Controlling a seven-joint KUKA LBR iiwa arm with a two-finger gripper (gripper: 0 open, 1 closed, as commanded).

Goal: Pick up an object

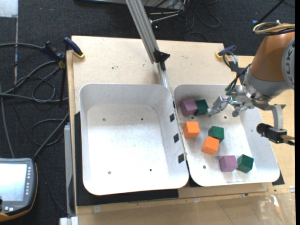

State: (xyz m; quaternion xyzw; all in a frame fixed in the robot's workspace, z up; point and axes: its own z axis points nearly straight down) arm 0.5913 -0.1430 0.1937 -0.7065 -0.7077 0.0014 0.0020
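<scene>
Just right of the purple-and-green block pair [194,107] at the right bin's [262,172] far end, the gripper [224,103] hovers with fingers spread and nothing between them — a clean pick likely means centring over one block before descending.

The two bins [126,139] look like smooth white plastic, a bit speckled; the surface [117,60] is pale, matt wood board; the blocks [210,145] look soft and dull, like foam; the arm [274,60] has a shiny orange shell; the hand [229,103] is grey metal.
</scene>
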